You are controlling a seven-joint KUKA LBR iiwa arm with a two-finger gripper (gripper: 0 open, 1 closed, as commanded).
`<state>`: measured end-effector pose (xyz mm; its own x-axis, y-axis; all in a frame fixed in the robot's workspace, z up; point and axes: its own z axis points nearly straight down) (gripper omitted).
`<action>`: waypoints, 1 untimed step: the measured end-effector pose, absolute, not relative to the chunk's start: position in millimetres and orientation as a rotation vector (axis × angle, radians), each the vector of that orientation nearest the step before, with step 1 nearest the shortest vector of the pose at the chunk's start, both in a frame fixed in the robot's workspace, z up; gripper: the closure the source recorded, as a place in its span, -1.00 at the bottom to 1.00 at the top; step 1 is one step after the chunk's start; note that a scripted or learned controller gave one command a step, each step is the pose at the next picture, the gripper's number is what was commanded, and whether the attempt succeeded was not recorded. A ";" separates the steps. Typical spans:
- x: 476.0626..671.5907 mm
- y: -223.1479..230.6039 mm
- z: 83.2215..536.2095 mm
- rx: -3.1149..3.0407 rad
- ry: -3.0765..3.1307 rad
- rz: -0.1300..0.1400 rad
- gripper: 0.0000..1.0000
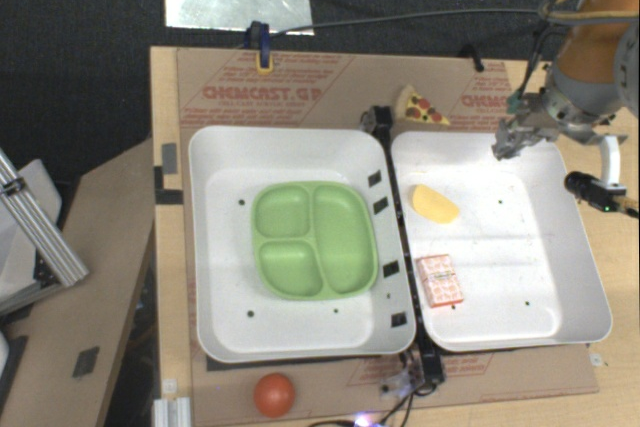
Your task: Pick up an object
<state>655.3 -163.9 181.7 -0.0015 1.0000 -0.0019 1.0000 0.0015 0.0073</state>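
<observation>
Camera view: yellow wedge [435, 204] lies in the right bin [560, 245], probably light, smooth, rigid; grip its flat sides. Gripper [507, 145] hovers nearby; whether it holds anything, I cannot tell.

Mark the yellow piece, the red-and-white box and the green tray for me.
yellow piece [435, 204], camera view, middle of its top face
red-and-white box [439, 280], camera view, centre of its printed top
green tray [314, 239], camera view, ridge where its compartments meet
</observation>
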 end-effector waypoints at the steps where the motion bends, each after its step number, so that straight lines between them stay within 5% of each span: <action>1: 656.9 -164.0 236.5 2.211 2.222 0.006 1.00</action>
